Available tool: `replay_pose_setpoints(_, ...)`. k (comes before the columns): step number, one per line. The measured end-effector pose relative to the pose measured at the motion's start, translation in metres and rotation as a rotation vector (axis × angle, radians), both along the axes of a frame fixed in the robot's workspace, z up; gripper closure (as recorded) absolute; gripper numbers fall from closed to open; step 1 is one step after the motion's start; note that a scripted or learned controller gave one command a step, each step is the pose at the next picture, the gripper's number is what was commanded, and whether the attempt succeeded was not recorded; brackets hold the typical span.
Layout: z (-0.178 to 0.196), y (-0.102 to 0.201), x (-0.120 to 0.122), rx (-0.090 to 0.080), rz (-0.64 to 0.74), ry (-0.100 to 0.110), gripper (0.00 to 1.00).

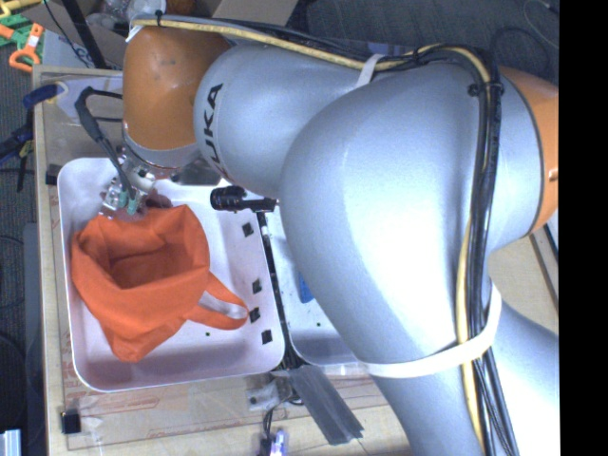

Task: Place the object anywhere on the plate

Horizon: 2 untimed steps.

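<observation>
An orange fabric bag [142, 274] lies crumpled in the left white bin [76, 183], its mouth facing up and a pale grey strap [223, 304] trailing to its right. My gripper [125, 198] is low at the far edge of this bin, right at the bag's upper rim. It looks to be touching the cloth there, but the wrist hides the contact. The orange band of the arm [166, 88] sits just above it.
The large grey arm body [380, 188] covers most of the right bin [318, 350], where a small blue item [304, 288] peeks out by the divider. Black clips [256, 283] line the rim between the bins. Clutter lies beyond the bench at top left.
</observation>
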<state>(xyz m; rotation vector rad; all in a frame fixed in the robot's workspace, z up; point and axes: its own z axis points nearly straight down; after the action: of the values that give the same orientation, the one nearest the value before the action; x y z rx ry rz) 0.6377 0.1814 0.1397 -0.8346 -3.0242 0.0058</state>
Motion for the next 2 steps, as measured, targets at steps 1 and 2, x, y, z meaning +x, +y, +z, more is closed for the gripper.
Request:
replay_pose_setpoints(1,-0.050,0.036,-0.011,-0.002,-0.314,-0.003,1.00)
replay_pose_setpoints(2,0.015,-0.026,-0.034,-0.002,-0.332,0.001,1.00)
